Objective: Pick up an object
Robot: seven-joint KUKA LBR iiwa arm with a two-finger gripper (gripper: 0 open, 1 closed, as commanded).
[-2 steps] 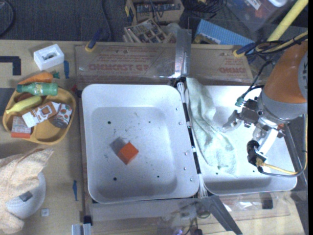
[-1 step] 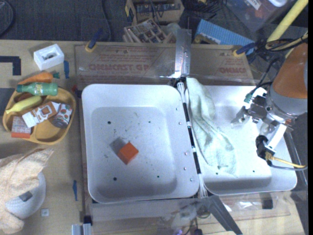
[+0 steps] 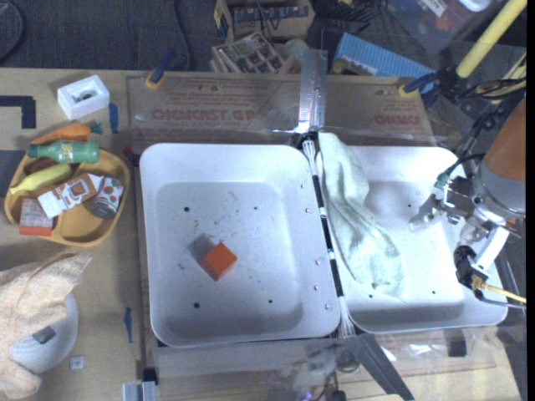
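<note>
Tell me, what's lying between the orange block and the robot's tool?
In the camera view, a crumpled white cloth lies between the orange block and the tool, draped over the divider where the bins meet.

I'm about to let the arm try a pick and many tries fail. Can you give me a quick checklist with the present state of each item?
1. Target in view: orange block in the left bin: ok.
2. Block free of clutter: ok.
3. Gripper above block: not ok, it is over the right bin.
4. Cloth away from the gripper: cannot tell.
5. Fingers ready: cannot tell.
</note>
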